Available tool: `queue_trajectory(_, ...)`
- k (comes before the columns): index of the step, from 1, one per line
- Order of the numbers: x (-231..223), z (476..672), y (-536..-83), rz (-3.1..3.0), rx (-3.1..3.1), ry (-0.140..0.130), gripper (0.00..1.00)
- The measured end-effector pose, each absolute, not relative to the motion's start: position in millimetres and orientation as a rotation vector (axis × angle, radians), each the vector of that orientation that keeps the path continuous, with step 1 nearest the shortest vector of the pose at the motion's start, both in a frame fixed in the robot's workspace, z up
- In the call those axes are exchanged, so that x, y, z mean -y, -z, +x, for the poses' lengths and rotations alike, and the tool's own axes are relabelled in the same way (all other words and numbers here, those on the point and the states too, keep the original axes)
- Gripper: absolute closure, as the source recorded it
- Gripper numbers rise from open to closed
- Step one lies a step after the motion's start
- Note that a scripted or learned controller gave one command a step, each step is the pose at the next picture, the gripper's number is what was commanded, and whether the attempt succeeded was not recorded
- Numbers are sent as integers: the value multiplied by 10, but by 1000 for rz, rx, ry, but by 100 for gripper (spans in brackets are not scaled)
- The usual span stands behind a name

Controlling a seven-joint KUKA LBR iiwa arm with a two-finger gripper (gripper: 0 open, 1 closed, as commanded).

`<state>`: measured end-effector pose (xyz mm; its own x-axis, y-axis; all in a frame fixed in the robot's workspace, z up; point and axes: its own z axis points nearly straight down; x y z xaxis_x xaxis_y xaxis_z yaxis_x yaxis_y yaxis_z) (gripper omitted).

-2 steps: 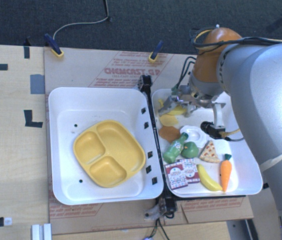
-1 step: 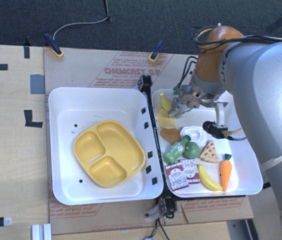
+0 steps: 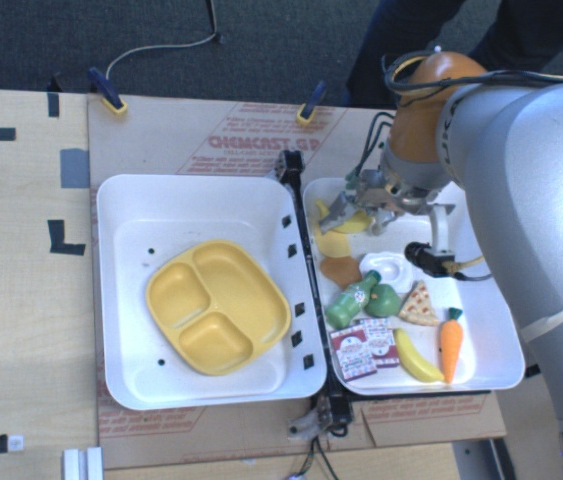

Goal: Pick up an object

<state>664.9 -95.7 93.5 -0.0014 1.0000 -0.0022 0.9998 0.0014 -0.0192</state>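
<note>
Grey arm [image 3: 521, 198] reaches in from right, over right bin [image 3: 496, 363]. Left bin [image 3: 126, 268] holds yellow divided plate [image 3: 218, 306]. Gripper [image 3: 356, 206] low at right bin's far-left corner, over a yellow item [image 3: 333, 242]; grip state cannot be told. Near edge: red packet [image 3: 363, 352], banana [image 3: 417, 358], carrot [image 3: 450, 344], pizza slice [image 3: 419, 306], green toy [image 3: 361, 299].

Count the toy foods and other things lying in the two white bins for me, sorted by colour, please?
Yellow: 3, the divided plate, the banana and a yellow piece by the hand
Green: 2, the bottle and the pepper
Orange: 1, the carrot
Red: 1, the carton
Brown: 1, a flat piece
Mixed: 1, the pizza slice
White: 1, a dish
Total: 10
</note>
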Motion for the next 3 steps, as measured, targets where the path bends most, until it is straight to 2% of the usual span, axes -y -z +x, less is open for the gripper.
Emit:
queue_trajectory(1,953,6647,-1028,-2209,2214,-24,100)
queue_trajectory(2,953,6647,-1027,-2210,2214,-24,0)
queue_trajectory(3,966,6672,-854,-2215,2221,-10,0)
